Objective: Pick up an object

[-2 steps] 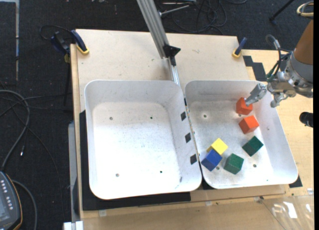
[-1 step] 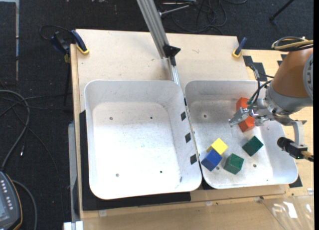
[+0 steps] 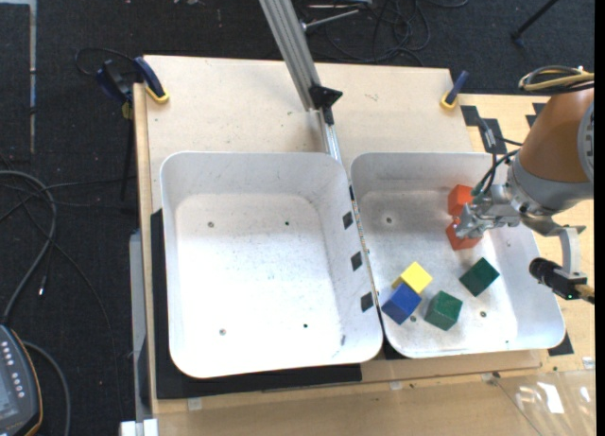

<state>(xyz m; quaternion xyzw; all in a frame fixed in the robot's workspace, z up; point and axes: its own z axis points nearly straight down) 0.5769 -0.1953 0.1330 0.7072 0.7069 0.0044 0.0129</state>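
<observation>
Several small blocks lie in the right bin (image 3: 529, 330). An orange-red block (image 3: 459, 199) sits in the bin's upper right part, and a red patch (image 3: 464, 239) shows just below it. My gripper (image 3: 472, 222) is low over this block and covers its middle, so I cannot tell whether it grips the block. A yellow cube (image 3: 415, 278) touches a blue cube (image 3: 401, 304) near the bin's front. A green cube (image 3: 442, 310) lies right of them. A darker green cube (image 3: 479, 276) lies further right, below the gripper.
The left bin (image 3: 189, 235) stands beside the right one, their rims meeting at the middle (image 3: 352, 235). A slanted metal bar (image 3: 288, 32) rises from the back of the bench. The arm's orange band (image 3: 558, 136) hangs over the right bin's right edge.
</observation>
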